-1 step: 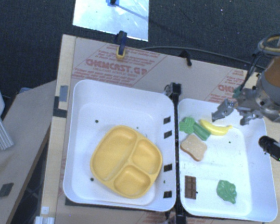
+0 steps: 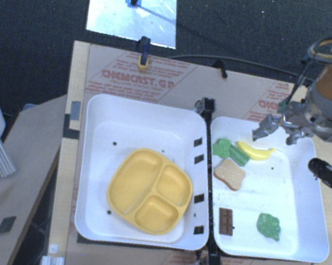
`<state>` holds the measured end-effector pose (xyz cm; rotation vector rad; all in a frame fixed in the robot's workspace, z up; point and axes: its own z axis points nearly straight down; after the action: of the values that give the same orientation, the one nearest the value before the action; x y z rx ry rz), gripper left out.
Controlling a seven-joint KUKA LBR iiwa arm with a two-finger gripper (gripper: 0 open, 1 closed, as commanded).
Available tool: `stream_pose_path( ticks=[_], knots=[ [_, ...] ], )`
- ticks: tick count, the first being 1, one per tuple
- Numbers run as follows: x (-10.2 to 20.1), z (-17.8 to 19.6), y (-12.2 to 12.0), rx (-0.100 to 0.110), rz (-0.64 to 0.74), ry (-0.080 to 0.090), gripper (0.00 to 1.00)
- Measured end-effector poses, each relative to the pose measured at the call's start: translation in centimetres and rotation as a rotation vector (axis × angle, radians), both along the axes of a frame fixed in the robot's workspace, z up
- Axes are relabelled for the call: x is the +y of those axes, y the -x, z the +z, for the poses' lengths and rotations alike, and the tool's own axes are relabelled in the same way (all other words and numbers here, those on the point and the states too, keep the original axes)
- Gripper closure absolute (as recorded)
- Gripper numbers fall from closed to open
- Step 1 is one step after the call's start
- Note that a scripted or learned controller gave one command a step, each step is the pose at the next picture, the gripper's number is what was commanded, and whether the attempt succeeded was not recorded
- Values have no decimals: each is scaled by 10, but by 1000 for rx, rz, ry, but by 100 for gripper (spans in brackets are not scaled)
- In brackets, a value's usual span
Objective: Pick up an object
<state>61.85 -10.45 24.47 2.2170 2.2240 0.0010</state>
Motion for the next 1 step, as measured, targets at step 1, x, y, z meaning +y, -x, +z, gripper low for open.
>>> stream_pose_path(
  ticks=[1],
  knots=[
    [3,-62,0,4,-1,-1,0]
  ],
)
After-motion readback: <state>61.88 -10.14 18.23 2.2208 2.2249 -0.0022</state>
